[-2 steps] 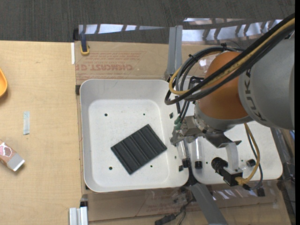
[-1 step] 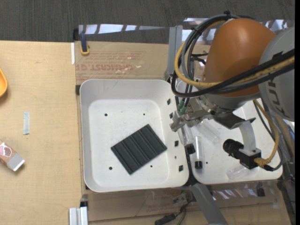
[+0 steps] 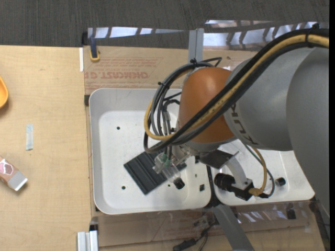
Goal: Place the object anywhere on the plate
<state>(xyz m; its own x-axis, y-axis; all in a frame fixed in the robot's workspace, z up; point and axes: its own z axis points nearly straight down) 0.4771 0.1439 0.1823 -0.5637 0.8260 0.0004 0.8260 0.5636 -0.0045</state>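
Camera view: we see the gripper [image 3: 168, 166] low over a dark ridged object [image 3: 142, 172] in the left bin [image 3: 104, 140]; its grip we cannot tell.

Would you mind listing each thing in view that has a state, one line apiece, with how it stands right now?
Black ridged pad: lying flat on the floor of the left bin, turned at a slant, its right end under the tool.
Tool: low over the pad's right end; grip too hidden to judge.
Cables: looped loosely around the orange band.
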